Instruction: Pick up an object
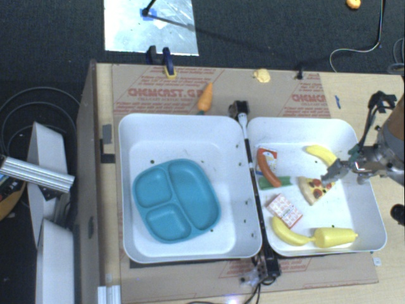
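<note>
Several toys lay in the right bin (364,145); the pizza slice (312,189) sat mid-bin. The gripper (330,175) hovered at its upper edge, finger spacing impossible to tell. Centring over the slice before descending seemed wise.

Blue tray (176,199) in a white bin (183,128). Yellow bananas (321,153), a red-dotted pizza slice (313,189), and a red-and-white checked packet (284,209), perhaps printed.
</note>
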`<state>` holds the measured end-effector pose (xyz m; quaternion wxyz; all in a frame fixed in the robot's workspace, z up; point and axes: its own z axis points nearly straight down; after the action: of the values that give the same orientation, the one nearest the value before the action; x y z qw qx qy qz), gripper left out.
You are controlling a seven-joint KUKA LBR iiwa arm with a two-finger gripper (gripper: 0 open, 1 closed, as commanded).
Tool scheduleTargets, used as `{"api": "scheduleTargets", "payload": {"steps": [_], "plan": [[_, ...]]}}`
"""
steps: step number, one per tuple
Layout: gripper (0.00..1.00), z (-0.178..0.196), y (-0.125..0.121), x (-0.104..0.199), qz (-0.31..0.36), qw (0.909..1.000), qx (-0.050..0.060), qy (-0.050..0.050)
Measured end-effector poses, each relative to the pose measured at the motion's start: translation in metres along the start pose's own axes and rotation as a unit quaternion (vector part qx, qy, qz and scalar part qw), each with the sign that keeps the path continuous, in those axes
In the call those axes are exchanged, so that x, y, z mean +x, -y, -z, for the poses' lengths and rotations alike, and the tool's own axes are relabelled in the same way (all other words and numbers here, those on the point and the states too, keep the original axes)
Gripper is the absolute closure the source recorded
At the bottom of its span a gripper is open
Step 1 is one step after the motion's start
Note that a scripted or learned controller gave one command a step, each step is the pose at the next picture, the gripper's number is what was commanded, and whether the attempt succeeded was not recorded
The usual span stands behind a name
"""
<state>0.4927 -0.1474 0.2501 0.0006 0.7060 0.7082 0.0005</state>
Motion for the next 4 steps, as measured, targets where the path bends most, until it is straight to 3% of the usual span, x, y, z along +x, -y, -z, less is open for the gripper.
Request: {"api": "scheduleTargets", "payload": {"steps": [1,2,3,4], "plan": [[0.00,-0.105,-0.101,-0.004,0.002,1.0000,-0.003,0.001],[0.00,-0.164,-0.141,-0.064,-0.001,1.0000,-0.006,0.004],[0.00,-0.166,-0.126,-0.038,0.001,1.0000,0.001,0.000],[0.00,-0.164,-0.177,-0.059,0.001,1.0000,0.002,-0.002]]}}
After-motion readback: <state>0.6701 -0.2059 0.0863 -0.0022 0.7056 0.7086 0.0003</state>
